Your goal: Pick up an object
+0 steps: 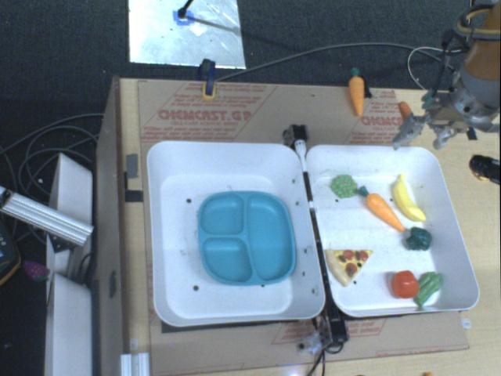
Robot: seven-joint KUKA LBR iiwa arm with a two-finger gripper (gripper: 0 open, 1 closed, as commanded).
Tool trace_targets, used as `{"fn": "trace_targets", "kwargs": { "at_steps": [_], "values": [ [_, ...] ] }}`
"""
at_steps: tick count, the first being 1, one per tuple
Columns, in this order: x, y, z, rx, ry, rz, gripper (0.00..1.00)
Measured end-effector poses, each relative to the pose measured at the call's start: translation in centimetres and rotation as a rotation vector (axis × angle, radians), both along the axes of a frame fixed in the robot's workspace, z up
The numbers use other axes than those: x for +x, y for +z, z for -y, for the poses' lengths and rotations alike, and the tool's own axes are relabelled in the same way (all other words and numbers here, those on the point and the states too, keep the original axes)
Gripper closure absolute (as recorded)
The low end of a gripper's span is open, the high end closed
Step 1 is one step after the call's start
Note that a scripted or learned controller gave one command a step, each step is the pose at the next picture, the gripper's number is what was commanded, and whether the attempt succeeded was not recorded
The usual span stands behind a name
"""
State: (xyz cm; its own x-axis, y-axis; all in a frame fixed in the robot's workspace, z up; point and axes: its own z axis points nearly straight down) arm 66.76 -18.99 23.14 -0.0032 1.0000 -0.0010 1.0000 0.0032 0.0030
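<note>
1. We saw the jaws spread and pinching nothing, hovering above the right bin's far rim, probably staged for a descent.
2. Below the jaws, that bin held the candidates: banana, carrot, broccoli, pizza slice, tomato (nothing lifted yet).
3. Farther left, the left bin held a blue divided plate.

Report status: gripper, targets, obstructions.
Two-finger gripper open, above right white bin's far rim, holding nothing. Yellow toy banana nearest, orange toy carrot beside it. Nothing in the way.
</note>
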Motion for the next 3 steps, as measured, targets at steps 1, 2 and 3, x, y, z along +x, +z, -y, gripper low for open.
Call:
{"fn": "trace_targets", "kwargs": {
  "at_steps": [1,2,3],
  "values": [
    [-2.7,-14.4,1.7,0.001,-0.002,-0.004,0.0],
    [-2.5,-13.1,1.7,-0.001,0.001,0.002,1.0],
    [-5.3,-8.2,-7.0,0.002,0.002,0.001,1.0]
  ]
}}
